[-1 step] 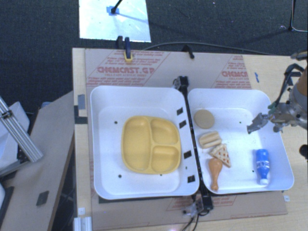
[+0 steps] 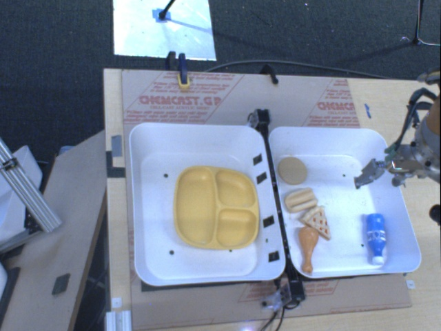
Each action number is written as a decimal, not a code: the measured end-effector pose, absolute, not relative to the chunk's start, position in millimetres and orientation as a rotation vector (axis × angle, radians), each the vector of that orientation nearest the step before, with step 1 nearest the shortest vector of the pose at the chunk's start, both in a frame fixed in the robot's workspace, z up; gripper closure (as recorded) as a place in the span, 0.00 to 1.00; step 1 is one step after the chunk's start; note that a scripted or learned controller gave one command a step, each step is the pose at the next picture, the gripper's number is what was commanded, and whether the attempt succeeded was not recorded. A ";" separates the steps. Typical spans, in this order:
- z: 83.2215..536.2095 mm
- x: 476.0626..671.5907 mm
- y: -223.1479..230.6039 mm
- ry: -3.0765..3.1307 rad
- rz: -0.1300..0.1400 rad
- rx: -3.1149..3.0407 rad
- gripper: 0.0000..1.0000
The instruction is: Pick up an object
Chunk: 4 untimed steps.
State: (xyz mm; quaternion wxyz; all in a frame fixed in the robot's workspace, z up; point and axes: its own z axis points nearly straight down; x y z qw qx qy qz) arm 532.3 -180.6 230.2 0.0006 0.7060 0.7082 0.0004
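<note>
Objects for picking lay in the right bin (image 2: pixel 344 150): a tan disc (image 2: pixel 293 170) near its 10 o'clock corner, a bun (image 2: pixel 300 199) just below it, a wedge (image 2: pixel 318 221) touching the bun's lower right, a drumstick (image 2: pixel 308 247) at 7 o'clock, and a blue bottle (image 2: pixel 374 237) well apart at 4 o'clock. The left bin (image 2: pixel 151 185) held a yellow plate (image 2: pixel 216 207) with 3 compartments. The gripper (image 2: pixel 366 174) hung over the right bin's 2 o'clock edge, holding nothing; whether its claw was spread or closed could not be told from the slant. The step in hand looked like the approach, with the task hardly begun. The bottle seemed the best target: it was nearest the gripper and had free space on all sides, while the bun, wedge and drumstick crowded each other and could jam a finger. A good grasp would probably mean moving toward 6 o'clock, centring over the bottle's body, closing across its narrow width, and descending straight so the round body did not roll away.
</note>
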 end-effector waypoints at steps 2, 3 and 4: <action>127.8 537.9 -178.4 2.225 -0.002 2.221 0.00; 82.6 537.9 -177.9 2.224 -0.001 2.222 0.00; 95.4 539.6 -178.5 2.221 0.003 2.216 1.00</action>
